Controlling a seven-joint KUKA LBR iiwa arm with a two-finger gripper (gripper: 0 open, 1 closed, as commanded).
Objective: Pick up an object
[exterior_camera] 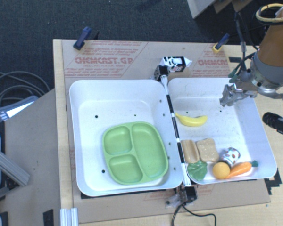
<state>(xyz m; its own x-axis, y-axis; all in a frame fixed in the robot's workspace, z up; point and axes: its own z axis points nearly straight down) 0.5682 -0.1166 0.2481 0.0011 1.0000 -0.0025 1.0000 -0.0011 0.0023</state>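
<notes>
- Banana [192,120] — the nearest candidate for picking — lies alone on the floor of the right bin [254,121], near the divider, well apart from the cluster of items at the bin's front edge.
- It looks like a toy: probably light, stiff and smooth, so likely slippery on its curved ends. A hold across the thick middle seems safest.
- End effector [228,98] hovers over the bin's far right portion, nothing between its fingers; whether they are spread or pressed together I cannot tell.
- Carrot [239,169], orange ball [220,170] and bread slices [200,150] sit touching one another — a crowded, riskier grab.
- Green tray [134,152] rests in the left bin [85,126].
</notes>
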